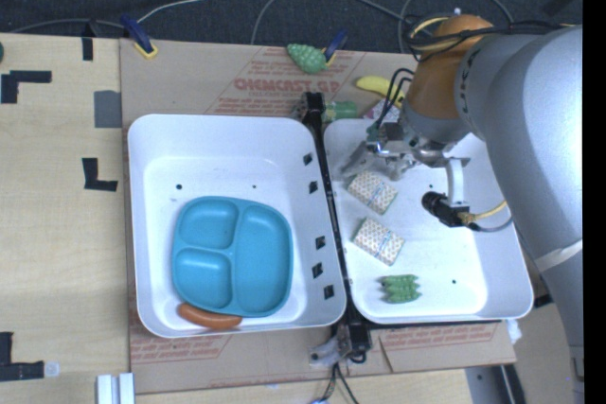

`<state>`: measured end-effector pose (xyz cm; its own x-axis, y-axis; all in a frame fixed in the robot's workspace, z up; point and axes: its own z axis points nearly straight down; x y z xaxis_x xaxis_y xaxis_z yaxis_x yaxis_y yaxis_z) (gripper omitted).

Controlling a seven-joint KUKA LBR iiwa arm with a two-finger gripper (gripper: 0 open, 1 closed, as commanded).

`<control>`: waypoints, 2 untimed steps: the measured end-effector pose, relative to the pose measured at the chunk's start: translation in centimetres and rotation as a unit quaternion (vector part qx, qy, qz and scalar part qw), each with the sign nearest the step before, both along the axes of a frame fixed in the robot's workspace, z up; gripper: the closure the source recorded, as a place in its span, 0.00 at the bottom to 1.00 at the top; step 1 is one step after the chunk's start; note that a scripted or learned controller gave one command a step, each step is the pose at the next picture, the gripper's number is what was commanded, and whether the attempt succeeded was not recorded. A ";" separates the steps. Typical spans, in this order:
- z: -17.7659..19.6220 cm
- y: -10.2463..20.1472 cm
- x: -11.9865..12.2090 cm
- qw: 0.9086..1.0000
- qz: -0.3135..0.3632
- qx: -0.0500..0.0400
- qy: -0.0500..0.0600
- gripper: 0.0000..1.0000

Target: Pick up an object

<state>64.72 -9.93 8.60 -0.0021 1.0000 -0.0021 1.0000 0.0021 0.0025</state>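
The gripper (379,156) hangs just above the upper patterned packet (372,193); its opening cannot be told. Descending off-centre, it may nudge the packet aside and miss.

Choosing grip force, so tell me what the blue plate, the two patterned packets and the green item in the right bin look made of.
Blue plate: apparently moulded plastic, smooth and matte, with divided compartments. Two patterned packets: probably soft wrapped paper or foil, printed and slightly crinkled; hard to tell which. Green item: likely rubbery plastic, bumpy surface, perhaps toy food.
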 end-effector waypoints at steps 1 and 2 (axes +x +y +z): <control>0.0 0.3 -0.7 1.000 -0.001 0.000 0.000 0.00; 0.0 0.3 -0.6 1.000 -0.001 0.000 0.000 0.00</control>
